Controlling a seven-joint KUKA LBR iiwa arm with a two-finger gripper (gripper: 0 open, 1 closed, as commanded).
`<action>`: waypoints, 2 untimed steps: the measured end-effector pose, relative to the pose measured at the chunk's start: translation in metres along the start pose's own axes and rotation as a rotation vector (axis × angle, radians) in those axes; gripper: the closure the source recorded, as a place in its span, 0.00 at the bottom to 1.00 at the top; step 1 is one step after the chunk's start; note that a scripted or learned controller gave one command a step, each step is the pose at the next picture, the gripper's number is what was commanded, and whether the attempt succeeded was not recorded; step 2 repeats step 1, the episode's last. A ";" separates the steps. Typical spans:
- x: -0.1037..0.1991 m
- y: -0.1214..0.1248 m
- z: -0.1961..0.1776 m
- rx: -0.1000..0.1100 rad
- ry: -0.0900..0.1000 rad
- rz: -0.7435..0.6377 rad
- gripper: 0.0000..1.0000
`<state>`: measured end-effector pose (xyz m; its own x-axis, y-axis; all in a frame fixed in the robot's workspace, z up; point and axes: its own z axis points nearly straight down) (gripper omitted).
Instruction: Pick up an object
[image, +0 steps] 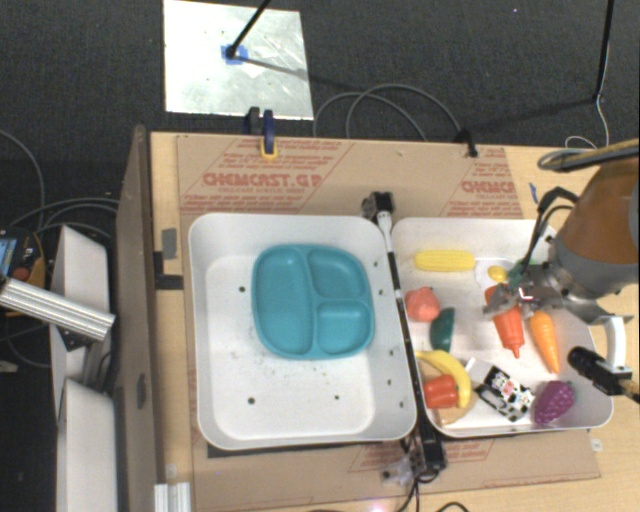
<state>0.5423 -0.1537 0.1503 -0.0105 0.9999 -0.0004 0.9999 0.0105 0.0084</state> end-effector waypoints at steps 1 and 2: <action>0.144 0.037 -0.036 0.001 0.004 -0.007 1.00; 0.144 0.037 -0.036 0.001 0.004 -0.007 1.00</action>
